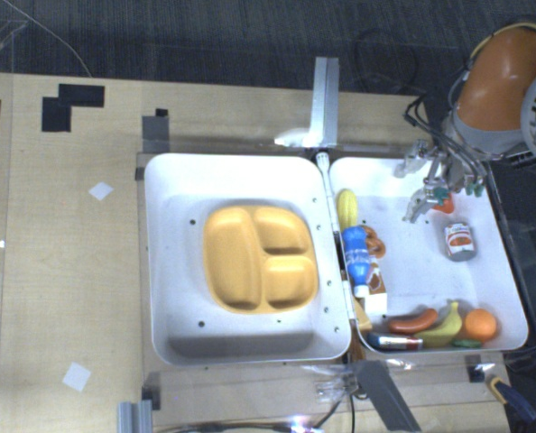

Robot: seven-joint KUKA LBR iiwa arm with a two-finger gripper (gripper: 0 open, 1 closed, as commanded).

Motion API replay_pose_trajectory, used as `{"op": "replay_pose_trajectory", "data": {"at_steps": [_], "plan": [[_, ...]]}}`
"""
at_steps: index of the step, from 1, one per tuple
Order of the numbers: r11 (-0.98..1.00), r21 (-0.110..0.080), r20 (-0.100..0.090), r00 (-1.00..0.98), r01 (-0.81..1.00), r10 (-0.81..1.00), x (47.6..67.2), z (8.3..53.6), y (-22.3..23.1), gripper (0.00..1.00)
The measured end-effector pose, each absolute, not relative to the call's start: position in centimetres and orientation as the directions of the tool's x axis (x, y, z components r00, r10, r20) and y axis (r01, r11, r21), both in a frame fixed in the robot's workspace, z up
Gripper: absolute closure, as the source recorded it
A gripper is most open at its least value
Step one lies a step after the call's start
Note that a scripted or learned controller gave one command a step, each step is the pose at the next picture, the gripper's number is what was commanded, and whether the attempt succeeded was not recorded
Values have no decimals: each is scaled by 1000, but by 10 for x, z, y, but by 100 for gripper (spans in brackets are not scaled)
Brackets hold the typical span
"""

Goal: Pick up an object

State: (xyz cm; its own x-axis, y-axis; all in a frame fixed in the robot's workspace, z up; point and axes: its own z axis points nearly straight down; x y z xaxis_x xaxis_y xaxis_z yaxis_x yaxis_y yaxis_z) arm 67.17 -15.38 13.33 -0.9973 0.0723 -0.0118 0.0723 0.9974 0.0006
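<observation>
Nearest you, along the front wall of the right bin (512, 269), lay a heap of toy food: a sausage (412, 321), a banana (441, 325), an orange (479, 324) and a dark marker (396, 341). The fingers (428, 193) hung low over the far part of that bin; they looked spread apart, and you could see nothing between them, though the metal was too cluttered to be sure of the width. A small orange-red piece (443, 205) sat just beside the tips, and a small jar (459, 241) with a red-and-white label lay near, toward the front. Further out, against the dividing wall, a yellow corn cob (346, 207), a pretzel (374, 240) and a blue bottle (355, 262) lined up. The left bin (160, 242) held a yellow divided tray (259, 257).

The risk, as I judged it: that orange-red piece was small and sat beside the tips, not between them, so a closing stroke could nudge it away or shut on air. The jar could roll if clipped.

The jar's label was too small to read. Letters on the arm's grey casing were cut off at the edge.
</observation>
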Motion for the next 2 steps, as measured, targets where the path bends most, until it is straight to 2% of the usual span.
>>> {"op": "replay_pose_trajectory", "data": {"at_steps": [2], "plan": [[801, 5, -9, -801, 598, 598, 660, 117, -143, 0]]}}
